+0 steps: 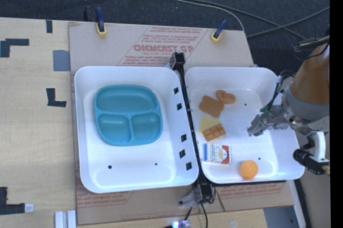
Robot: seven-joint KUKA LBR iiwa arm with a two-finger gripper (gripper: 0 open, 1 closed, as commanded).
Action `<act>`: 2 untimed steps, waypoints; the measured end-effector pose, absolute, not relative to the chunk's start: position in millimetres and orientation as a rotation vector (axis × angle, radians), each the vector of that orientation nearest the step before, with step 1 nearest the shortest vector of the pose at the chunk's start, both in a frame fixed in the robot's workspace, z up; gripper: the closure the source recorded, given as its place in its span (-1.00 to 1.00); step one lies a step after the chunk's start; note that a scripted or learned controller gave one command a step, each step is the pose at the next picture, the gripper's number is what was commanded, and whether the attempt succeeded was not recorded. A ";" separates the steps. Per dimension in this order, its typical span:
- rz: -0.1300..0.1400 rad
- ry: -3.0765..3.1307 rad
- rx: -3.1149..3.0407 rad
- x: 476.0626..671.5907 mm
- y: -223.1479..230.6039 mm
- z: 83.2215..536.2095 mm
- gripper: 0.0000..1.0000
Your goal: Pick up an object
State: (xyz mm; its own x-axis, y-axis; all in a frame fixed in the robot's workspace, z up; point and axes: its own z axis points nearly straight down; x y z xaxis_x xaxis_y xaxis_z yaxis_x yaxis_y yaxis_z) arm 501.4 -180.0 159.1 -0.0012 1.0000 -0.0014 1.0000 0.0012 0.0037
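The right bin (252, 78) holds a brown pretzel (225, 96), a brown cracker-like slab (211, 106), a yellow waffle piece (212, 129), a small white carton with red and blue print (217, 154) and an orange ball (248, 169). My gripper (257, 127) hangs over the right part of this bin, to the right of the yellow piece and above the orange ball. Nothing shows between its fingers. The arm's orange band (316, 79) sits at the right edge.
The left bin (86, 130) holds a blue divided plate (128, 114). A black divider (185, 114) runs between the bins. Cardboard (161, 44) with two clamps lies under the bins, and cables cross the dark floor behind.
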 end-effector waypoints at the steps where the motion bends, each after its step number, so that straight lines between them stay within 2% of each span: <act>1: 0.002 2.222 2.216 510.1 -177.3 205.1 1.00; 2: 0.001 2.223 2.219 510.7 -176.9 226.6 1.00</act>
State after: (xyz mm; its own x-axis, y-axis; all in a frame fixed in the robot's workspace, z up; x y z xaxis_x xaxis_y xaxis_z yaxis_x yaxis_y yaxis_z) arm 510.7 -176.9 226.6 -0.0016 1.0000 -0.0004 1.0000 0.0016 0.0010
